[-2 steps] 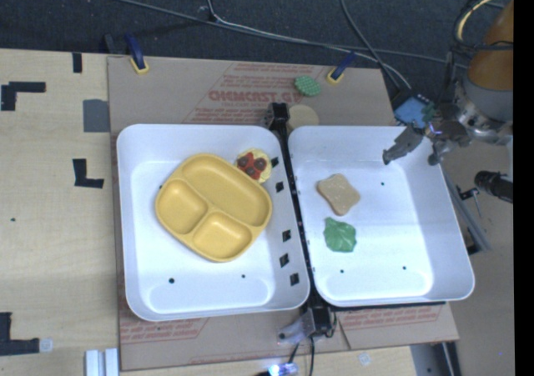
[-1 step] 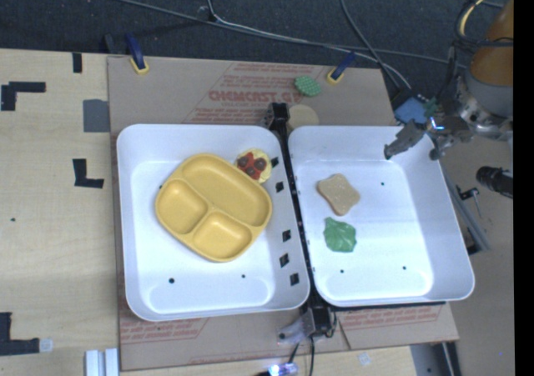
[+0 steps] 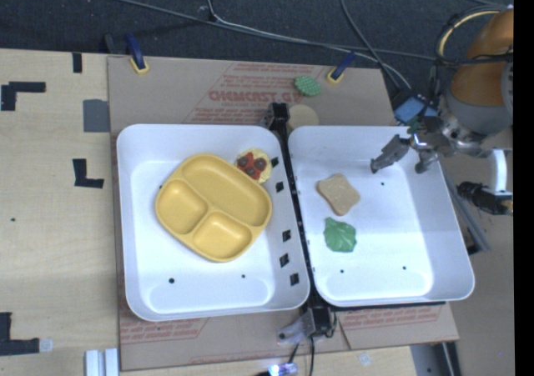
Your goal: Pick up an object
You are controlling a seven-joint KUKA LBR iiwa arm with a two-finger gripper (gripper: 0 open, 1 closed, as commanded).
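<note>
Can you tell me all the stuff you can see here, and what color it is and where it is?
white bins: two, white, side by side on the bench.
divided plate: one, yellow, in the left bin.
small pizza toy: one, yellow with red bits, left bin, at the plate's far right corner.
bread slice: one, tan, right bin.
leafy piece: one, green, right bin, just below the bread.
round green piece: one, green, on the cardboard behind the bins.
gripper: one, grey, fingers spread above the right bin's far right part, holding nothing.

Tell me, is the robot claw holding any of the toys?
No. The gripper is open, hanging over the right bin, apart from the bread slice and green leaf.
</note>
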